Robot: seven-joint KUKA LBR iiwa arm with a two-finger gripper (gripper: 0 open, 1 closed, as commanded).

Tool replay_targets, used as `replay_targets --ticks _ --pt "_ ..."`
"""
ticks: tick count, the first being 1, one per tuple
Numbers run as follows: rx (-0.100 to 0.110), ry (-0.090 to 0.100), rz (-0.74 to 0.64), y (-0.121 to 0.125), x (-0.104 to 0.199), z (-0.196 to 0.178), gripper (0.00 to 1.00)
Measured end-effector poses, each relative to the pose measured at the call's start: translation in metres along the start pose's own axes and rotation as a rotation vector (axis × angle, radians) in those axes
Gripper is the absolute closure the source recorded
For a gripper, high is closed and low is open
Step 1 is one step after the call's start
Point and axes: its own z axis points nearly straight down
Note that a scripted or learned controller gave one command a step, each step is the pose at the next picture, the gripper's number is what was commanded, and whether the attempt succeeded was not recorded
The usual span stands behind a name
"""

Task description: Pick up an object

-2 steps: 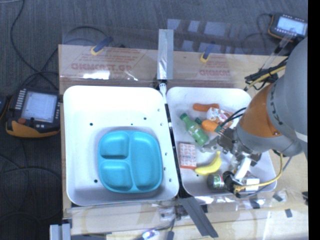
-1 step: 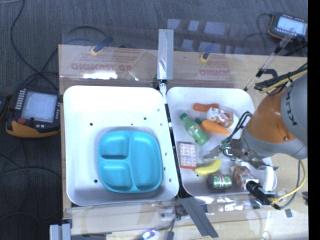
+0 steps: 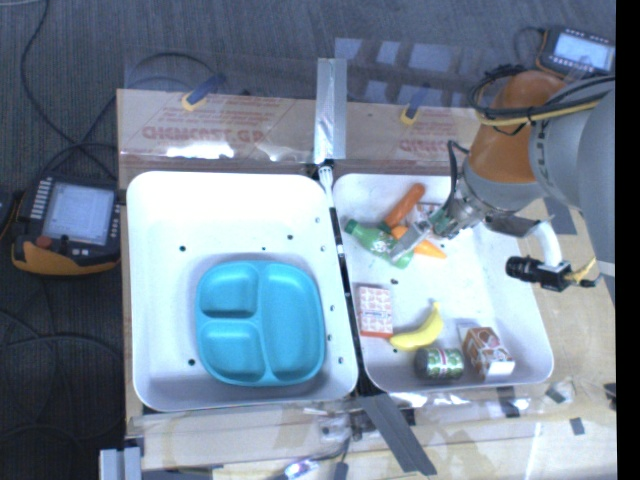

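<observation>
Hand (image 3: 428, 230), grip state unclear, hovers over the carrot (image 3: 405, 206) lying diagonally, tip upper-right.

A robotics lab: teach pendants (image 3: 65, 223), loose cables (image 3: 45, 63), carpet and taped cardboard (image 3: 230, 128).

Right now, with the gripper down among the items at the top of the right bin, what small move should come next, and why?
Probably a short straight lift. The gripper sits low beside the green bottle and carrots; rising would show whether anything comes up.

Teach pendant (image 3: 66, 225) left of bench
</observation>
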Motion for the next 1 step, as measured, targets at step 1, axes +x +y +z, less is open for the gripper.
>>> replay_targets --ticks 1 --pt "0.008 0.002 -0.1 0.0012 -0.0068 0.0048 0.0"
